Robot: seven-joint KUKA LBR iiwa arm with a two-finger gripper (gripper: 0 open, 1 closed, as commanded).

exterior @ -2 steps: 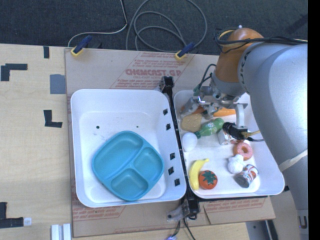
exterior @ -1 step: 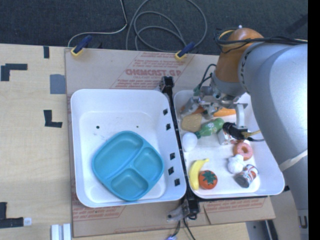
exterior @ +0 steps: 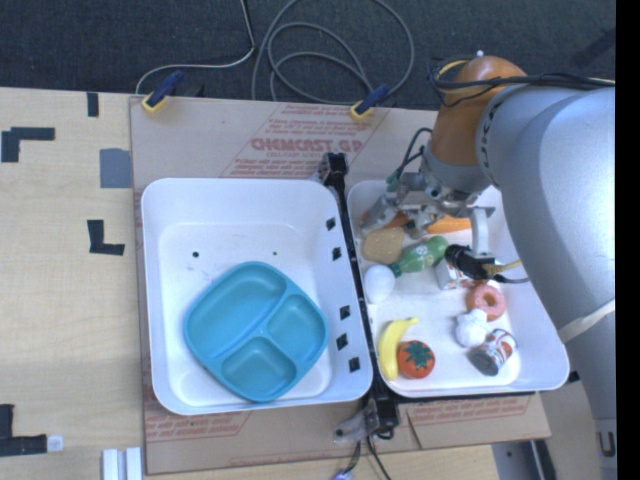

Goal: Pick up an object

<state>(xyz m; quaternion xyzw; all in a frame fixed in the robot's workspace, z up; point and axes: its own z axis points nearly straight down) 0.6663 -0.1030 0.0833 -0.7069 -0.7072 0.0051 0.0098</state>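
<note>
Over the right white bin [exterior: 530, 353], the grey arm's gripper [exterior: 415, 208] hangs low at the far end; whether its jaws are clenched cannot be told. Just beside it lies an orange carrot [exterior: 447, 226], long axis left-right, partly hidden. Nearby: green bottle [exterior: 420, 256], yellow banana [exterior: 393, 340], red strawberry [exterior: 416, 359]. Left bin [exterior: 165, 218] holds a blue divided plate [exterior: 256, 330].

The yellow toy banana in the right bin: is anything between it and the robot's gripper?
Yes. The gripper sits at the bin's far end, the yellow toy banana at the near end. A white egg-shaped toy and a tan bread-like piece lie between them.
</note>
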